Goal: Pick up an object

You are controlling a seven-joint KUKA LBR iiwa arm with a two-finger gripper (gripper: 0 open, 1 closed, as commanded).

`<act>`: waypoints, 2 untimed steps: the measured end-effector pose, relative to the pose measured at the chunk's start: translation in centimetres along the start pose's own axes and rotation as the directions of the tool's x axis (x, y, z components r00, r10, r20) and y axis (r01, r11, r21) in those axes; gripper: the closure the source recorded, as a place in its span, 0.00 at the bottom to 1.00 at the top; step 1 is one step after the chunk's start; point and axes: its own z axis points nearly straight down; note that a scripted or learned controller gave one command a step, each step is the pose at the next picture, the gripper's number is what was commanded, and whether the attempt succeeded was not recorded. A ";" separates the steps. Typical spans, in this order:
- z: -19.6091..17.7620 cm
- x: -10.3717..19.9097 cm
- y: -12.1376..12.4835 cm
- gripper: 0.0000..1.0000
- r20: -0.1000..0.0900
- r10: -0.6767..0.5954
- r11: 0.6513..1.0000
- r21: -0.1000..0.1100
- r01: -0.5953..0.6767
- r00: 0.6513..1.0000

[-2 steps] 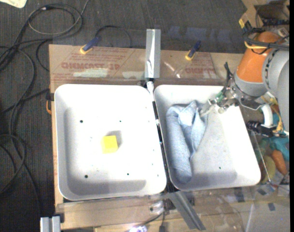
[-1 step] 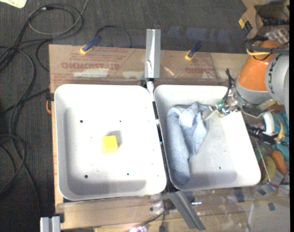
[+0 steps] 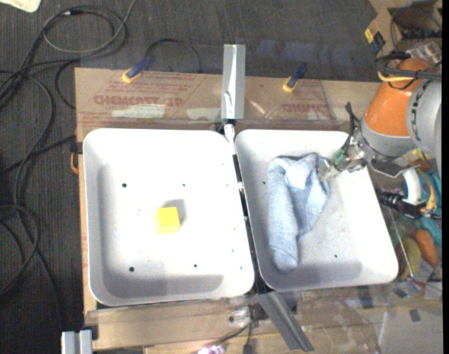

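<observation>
From where I stand, nothing has been lifted yet: both candidates for picking lie on the floors of their bins. The pale blue cloth (image 3: 296, 205) is slumped in the right bin (image 3: 364, 260), a long fold running from the upper middle of that bin down toward its lower left, with a looser flap spreading to the right of it. The small yellow block (image 3: 168, 220) sits alone near the middle of the left bin (image 3: 99, 161), well apart from the arm. The arm comes in from the right edge of the frame, its orange band showing at the upper right, and the pincer (image 3: 343, 161) is down at the upper right part of the right bin, right at the top corner of the cloth. It looks to be touching or just beside the cloth's upper edge there, but the tip is small and cluttered at this angle, and I cannot tell whether it is apart, together, or clamped on any fabric. So I'd judge the task to be at the reach-and-grasp stage, the cloth being the likely target; the closing, if not made already, and the lift clear of the bin are all left to do.
</observation>
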 end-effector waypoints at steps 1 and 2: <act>0.0 0.0 0.0 0.00 0.000 0.000 1.000 0.001 0.000 1.000; 0.7 3.0 -0.5 0.00 0.009 -0.055 0.998 0.006 0.055 0.998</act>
